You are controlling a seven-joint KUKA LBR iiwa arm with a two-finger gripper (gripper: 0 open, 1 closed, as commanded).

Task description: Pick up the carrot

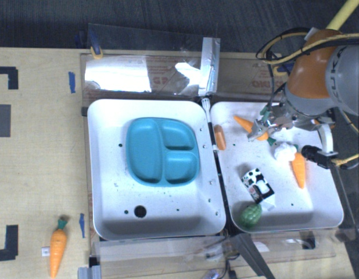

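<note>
Arm: the grey arm (pixel 333 77) with its orange band reaches in from the right, wrist bent down over the far part of the right bin (pixel 319 217).
Gripper: the gripper (pixel 266 127) hangs low just above the bin floor; how far it is open I cannot tell, the metal parts blur together.
Carrot: a small carrot (pixel 244 122) lies on the bin floor at the gripper's left, its thick end right at the gripper, possibly touching it.
Other orange pieces: one (pixel 299 173) near the bin's right side, one (pixel 219 137) by the dividing wall.
Left bin: the left bin (pixel 107 214) holds a blue divided plate (pixel 162 151).
Tabletop: another carrot (pixel 57 246) with a green top lies on the tabletop (pixel 34 156), well apart.
</note>
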